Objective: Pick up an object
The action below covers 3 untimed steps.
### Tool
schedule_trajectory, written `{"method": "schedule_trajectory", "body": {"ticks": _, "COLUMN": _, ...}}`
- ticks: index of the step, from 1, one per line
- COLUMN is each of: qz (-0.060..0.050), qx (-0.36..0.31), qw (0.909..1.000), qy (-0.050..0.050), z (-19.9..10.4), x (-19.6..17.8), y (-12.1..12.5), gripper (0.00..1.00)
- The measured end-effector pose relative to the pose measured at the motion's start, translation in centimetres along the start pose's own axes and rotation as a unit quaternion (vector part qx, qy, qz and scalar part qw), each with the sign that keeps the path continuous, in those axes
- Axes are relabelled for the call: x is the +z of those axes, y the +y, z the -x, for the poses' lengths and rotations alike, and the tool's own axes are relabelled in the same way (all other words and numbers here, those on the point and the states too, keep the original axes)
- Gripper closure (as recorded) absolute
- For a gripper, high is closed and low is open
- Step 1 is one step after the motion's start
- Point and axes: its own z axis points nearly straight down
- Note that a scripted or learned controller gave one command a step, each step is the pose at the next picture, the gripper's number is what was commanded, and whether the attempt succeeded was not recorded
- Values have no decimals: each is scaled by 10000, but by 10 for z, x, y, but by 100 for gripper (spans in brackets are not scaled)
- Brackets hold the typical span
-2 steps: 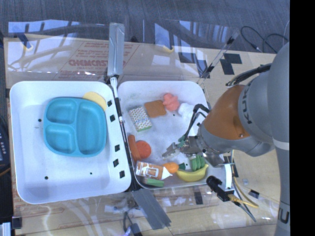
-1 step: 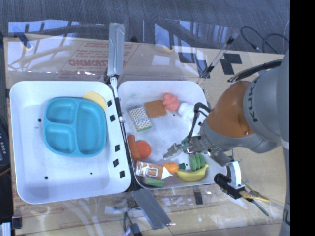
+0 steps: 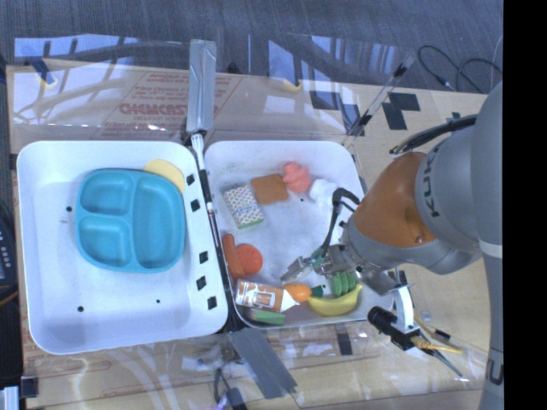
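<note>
My gripper (image 3: 314,266) hangs low over the near right part of the right bin (image 3: 282,154), below the orange wrist band. Just under and beside it lie a green toy vegetable (image 3: 344,282), a yellow banana (image 3: 335,304) and a small orange fruit (image 3: 297,293). A printed carton (image 3: 259,295) and a green piece (image 3: 267,317) lie along the bin's near wall. Further left are a red tomato (image 3: 249,259) and an orange carrot (image 3: 228,250). Toward the far side sit a patterned box (image 3: 244,205), a brown bread slice (image 3: 269,189), a pink toy (image 3: 297,176) and a white piece (image 3: 320,190).
The left bin (image 3: 43,314) holds a blue divided plate (image 3: 132,220) with a yellow piece (image 3: 167,173) at its far right corner. A black-clipped divider (image 3: 203,220) separates the bins. The arm's grey body (image 3: 461,195) covers the bench to the right. Cables and tools (image 3: 410,331) lie near the front right.
</note>
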Motion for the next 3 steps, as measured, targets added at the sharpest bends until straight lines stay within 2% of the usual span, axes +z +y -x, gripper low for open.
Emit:
{"method": "schedule_trajectory", "body": {"ticks": 1, "qz": -13, "qx": -663, "qw": 9978, "qy": 5, "z": -2, "x": 0, "y": 0, "gripper": 0}}
{"method": "schedule_trajectory", "body": {"ticks": 2, "qz": 3, "qx": -657, "qw": 9978, "qy": -10, "z": 15, "x": -56, "y": 3, "gripper": 0}}
{"method": "schedule_trajectory", "body": {"ticks": 3, "qz": 10, "qx": -472, "qw": 9989, "qy": -5, "z": -17, "x": -134, "y": 63, "gripper": 0}}
